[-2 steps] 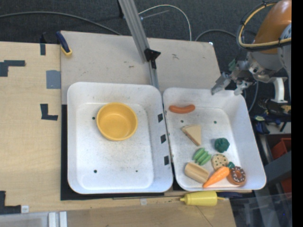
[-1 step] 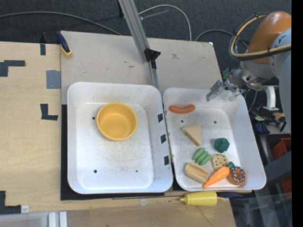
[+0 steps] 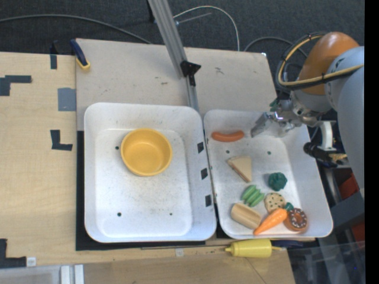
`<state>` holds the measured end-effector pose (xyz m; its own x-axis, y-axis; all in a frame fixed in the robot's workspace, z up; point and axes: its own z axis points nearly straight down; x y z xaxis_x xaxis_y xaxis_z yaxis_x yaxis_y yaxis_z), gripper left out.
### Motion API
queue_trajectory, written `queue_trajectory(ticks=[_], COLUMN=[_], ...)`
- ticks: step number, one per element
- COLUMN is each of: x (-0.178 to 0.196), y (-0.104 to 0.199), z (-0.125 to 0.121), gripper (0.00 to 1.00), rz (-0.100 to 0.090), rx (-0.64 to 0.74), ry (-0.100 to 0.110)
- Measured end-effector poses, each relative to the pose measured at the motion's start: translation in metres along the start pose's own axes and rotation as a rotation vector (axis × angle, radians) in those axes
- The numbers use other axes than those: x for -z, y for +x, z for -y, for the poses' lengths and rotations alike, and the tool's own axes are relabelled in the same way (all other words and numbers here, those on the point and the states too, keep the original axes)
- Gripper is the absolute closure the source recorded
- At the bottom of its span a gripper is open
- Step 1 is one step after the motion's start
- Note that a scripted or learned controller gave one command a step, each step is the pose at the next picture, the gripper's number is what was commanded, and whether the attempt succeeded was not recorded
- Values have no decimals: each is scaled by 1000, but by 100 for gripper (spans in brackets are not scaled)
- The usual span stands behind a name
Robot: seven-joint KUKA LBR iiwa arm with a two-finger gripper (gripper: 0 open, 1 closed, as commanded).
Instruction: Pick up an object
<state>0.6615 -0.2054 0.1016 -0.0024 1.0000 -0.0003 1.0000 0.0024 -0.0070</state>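
Bench [image 3: 136, 70] beneath your fixed camera carries two shallow white bins side by side. Your left bin [image 3: 100, 218] holds one yellow bowl [image 3: 146, 152], upright, toward its upper middle. Your right bin [image 3: 308, 182] holds the toy foods. The arm [image 3: 337, 70], grey with an orange band, reaches in from the right edge, and its gripper [image 3: 265, 123] sits over the upper end of the right bin, just right of the sausage [image 3: 227, 136]; you can see nothing between its fingers, and whether they stand apart or together cannot be told from this view.

Among the pickable items, note the sausage lying crosswise near the bin's top left. Below it lies a tan wedge of cheese or sandwich [image 3: 241, 167], well apart from the rest. A dark green broccoli piece [image 3: 277, 180] lies to its lower right. At the bin's lower end a cluster sits close together: a green bean pod [image 3: 253, 194], a speckled cookie [image 3: 273, 202], a bread roll [image 3: 245, 215], an orange carrot [image 3: 270, 221] lying aslant, and a frosted doughnut [image 3: 295, 219].

Outside the bins, a yellow bottle [image 3: 253, 249] lies on its side at the bench's front edge.
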Motion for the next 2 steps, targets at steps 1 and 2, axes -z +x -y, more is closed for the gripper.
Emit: queue_trajectory(ticks=[1, 2], x=[14, 57], y=[0, 1], z=[-2, -3], gripper=[100, 100], rz=[2, 1], rx=[2, 0], ry=[-6, -11])
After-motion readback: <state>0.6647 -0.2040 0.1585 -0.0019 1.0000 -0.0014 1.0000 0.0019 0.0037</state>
